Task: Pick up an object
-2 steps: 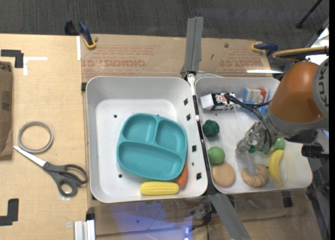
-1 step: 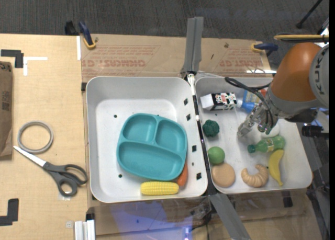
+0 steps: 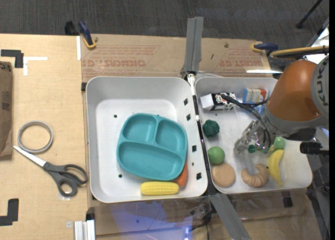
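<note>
Hanging low over the right bin (image 3: 298, 179), the pincer (image 3: 250, 144) is seen beside a banana (image 3: 276, 164) and croissant (image 3: 256, 175), its grip state impossible to tell.

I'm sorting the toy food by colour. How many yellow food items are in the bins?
2. A corn cob lies at the left bin's front edge, below the teal plate. A banana lies in the right bin near the gripper. The arm may hide others.
</note>
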Robot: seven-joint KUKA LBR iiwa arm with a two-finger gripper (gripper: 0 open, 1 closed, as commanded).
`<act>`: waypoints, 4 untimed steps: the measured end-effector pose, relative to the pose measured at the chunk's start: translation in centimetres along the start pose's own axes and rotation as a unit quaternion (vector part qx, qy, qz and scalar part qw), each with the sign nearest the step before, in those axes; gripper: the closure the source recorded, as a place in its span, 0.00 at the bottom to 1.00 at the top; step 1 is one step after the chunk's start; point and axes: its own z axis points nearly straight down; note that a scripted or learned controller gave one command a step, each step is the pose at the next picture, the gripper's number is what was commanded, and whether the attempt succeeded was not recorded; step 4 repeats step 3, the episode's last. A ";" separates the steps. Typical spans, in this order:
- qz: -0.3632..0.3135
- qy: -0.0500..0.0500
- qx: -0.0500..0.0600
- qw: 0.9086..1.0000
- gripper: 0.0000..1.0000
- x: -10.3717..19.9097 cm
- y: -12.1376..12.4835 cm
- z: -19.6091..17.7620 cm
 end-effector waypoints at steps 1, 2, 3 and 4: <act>-0.087 -0.002 0.000 0.996 0.00 -6.6 3.4 -0.1; -0.149 0.000 0.000 0.989 0.00 -1.6 -0.5 0.0; -0.091 -0.003 -0.001 0.996 0.00 -12.1 3.6 -4.2; -0.091 -0.003 -0.001 0.996 0.00 -12.1 3.6 -4.2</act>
